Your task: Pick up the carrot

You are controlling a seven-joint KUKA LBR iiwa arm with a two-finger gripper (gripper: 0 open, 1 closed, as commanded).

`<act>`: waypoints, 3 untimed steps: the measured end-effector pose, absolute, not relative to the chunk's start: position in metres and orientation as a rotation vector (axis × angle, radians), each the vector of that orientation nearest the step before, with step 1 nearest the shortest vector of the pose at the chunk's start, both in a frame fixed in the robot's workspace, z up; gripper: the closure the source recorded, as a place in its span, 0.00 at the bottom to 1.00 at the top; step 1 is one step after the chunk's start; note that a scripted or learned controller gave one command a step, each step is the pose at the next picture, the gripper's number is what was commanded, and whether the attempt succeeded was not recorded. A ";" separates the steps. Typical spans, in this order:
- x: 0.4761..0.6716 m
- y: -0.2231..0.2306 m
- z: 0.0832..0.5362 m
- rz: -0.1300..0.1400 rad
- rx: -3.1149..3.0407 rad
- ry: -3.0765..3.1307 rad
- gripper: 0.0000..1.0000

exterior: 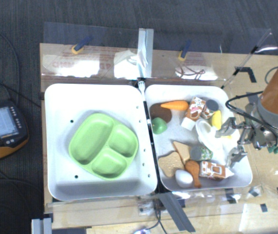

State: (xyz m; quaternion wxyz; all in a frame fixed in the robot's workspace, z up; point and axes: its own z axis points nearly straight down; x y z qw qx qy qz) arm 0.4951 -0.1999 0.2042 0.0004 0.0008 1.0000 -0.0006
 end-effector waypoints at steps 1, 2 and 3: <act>0.524 -0.125 0.226 0.001 0.274 3.126 0.00; 0.608 -0.083 0.183 -0.002 0.669 3.069 0.00; 0.627 -0.021 0.184 0.000 0.727 3.055 0.00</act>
